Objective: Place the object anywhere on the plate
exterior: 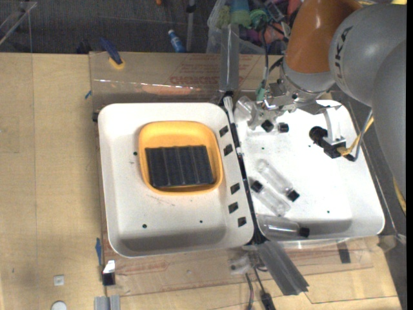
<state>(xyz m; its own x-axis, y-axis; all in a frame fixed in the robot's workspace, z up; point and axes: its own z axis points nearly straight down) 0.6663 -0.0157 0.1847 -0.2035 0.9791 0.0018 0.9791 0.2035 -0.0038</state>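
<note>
1. Squarely on the yellow plate (pixel 145 134) lies a black ribbed slab (pixel 179 165), its ridges running front to back. It covers most of the plate's floor and leaves the rim bare all round.
2. The plate sits in the left-hand white bin (pixel 116 205), toward the back half.
3. Small black clips (pixel 234 206) line that bin's edge where it meets the right-hand white bin (pixel 348 199).
4. In the right-hand bin a clear plastic tube with black ends (pixel 274 187) lies slantwise near the middle. A second clear tube (pixel 284 227) lies against the front wall.
5. The claw (pixel 274 127) hangs over the back left part of the right-hand bin. It is released and grasps nothing, its two black fingertips (pixel 266 126) apart with bare bin floor between them.
6. A clear plastic scrap (pixel 244 107) lies just beside the claw, toward the back corner.
7. Both bins rest on the wooden counter (pixel 45 173).
</note>
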